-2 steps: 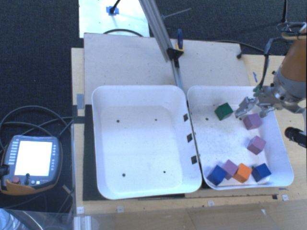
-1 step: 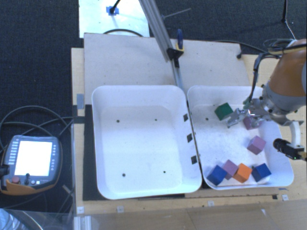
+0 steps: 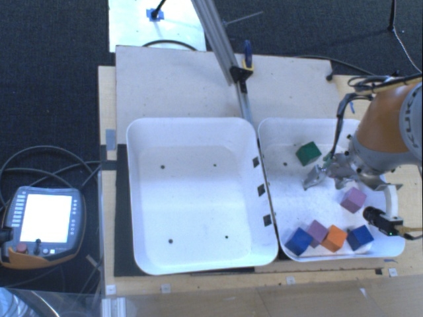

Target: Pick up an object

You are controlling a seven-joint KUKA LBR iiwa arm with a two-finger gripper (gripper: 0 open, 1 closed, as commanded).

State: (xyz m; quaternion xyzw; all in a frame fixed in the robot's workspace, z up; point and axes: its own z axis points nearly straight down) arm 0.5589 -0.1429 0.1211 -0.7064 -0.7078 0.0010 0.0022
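Observation:
The right bin (image 3: 277,137) holds several small cubes. A green cube (image 3: 308,153) lies near its back. A lilac cube (image 3: 353,199) sits to the right of the middle. Along the front wall stand a blue cube (image 3: 299,240), a purple cube (image 3: 318,230), an orange cube (image 3: 334,238) and another blue cube (image 3: 359,237). My gripper (image 3: 316,176) hangs low over the bin's middle, just in front of the green cube and left of the lilac one. No cube shows in its grasp.
The left bin (image 3: 135,177) sits beside the right one, and black clips (image 3: 262,189) line the shared wall. A metal pole (image 3: 218,32) slants over the back of the bench. A teach pendant (image 3: 43,226) lies off the bench at left.

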